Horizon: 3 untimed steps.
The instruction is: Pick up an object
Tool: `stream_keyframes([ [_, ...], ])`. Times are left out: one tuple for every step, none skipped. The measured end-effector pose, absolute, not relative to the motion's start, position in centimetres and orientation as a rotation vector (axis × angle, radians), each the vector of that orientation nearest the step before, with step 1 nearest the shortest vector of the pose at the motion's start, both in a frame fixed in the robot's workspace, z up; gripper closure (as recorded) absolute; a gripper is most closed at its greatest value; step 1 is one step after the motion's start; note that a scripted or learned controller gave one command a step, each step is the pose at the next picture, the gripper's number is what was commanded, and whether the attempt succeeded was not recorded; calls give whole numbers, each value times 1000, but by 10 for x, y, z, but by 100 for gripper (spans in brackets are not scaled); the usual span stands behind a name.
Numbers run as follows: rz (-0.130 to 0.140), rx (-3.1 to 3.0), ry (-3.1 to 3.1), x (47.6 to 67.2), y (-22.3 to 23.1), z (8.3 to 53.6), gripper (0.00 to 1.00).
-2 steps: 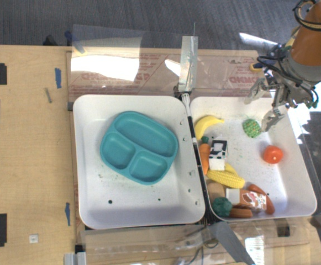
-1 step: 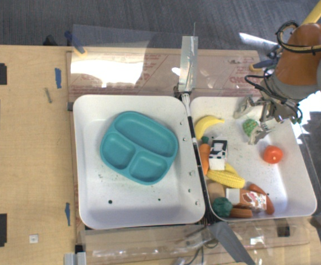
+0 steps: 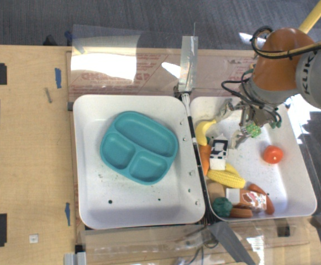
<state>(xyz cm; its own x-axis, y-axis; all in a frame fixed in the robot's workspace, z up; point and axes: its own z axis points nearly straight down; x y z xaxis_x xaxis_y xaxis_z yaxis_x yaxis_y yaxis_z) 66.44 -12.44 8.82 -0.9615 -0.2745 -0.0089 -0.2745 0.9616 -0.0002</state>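
A: Arm pose? Log it.

B: The arm (image 3: pixel 284 59) reaches in from the right edge, orange band above the wrist, cables looped over it. The gripper (image 3: pixel 247 127) points down over the back part of the right bin (image 3: pixel 298 170), roughly mid-width. A small green piece (image 3: pixel 253 130) sits right at the fingertips.

A: Held?

B: Cannot tell. The fingers are dark and thin against the wrist hardware, and I can't make out whether they are spread or pressed together, nor whether the green piece is between them or just lying beside them.

A: Candidates for picking, then.

B: All in the right bin. An orange-red ball (image 3: pixel 272 155) lies alone to the right of the gripper, well apart from the rest. Along the left wall: a yellow banana (image 3: pixel 205 130) at the back, a black-and-white box (image 3: pixel 219 152) just in front of it, an orange carrot (image 3: pixel 204 158) against the wall. Nearer the front, a corn cob (image 3: pixel 226 177), a dark green round item (image 3: pixel 222 205), and a red-orange packet (image 3: pixel 255 199) (these crowd each other, touching or nearly so).

A: Left bin?

B: The left bin (image 3: pixel 88 164) holds a teal divided plate (image 3: pixel 140 147), three compartments, lying flat near the middle. A clear upright divider (image 3: pixel 188 65) stands behind the seam between the bins.
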Motion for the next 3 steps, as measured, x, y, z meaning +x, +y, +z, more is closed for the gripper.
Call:
stream_keyframes([
  [-7, -553, 3084, 621, -207, 140, 0],
  [-2, -429, 3103, 634, -169, 89, 0],
  [-6, -428, 3089, 638, -168, 104, 100],
])
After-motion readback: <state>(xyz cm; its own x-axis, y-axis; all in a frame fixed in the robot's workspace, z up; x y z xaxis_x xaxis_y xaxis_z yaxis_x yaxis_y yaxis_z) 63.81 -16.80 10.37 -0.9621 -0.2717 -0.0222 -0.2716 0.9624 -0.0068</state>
